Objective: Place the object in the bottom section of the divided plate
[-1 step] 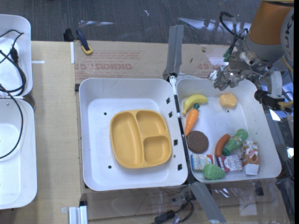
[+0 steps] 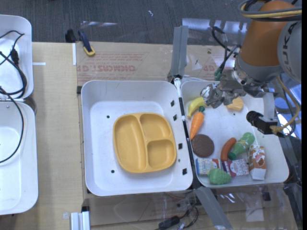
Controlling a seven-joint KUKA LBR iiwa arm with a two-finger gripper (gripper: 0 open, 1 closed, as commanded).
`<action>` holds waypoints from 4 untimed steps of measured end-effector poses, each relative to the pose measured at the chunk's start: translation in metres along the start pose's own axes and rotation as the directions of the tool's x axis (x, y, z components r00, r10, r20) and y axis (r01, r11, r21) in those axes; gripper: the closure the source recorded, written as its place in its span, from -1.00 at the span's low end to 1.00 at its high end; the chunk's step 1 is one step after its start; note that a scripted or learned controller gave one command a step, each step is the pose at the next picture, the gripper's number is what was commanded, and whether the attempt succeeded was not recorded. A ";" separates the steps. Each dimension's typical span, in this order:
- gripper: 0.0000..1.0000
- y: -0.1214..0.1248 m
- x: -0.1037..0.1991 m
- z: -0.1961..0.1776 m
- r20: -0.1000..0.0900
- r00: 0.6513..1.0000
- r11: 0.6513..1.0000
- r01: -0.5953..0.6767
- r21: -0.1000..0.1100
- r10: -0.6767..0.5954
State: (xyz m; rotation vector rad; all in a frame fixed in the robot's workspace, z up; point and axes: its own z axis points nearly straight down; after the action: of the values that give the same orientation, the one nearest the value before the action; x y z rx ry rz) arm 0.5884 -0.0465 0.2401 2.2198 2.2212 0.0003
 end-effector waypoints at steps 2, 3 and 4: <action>1.00 0.000 -0.001 -0.008 0.001 1.000 1.000 0.000 0.001 0.000; 1.00 -0.090 -0.084 0.096 -0.002 0.980 0.980 0.198 0.004 -0.198; 1.00 -0.108 -0.155 0.123 -0.006 0.965 0.965 0.261 -0.004 -0.261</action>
State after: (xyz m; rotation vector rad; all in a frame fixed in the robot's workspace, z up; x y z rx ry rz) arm 0.4806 -0.2018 0.1167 1.9098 2.4959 0.0112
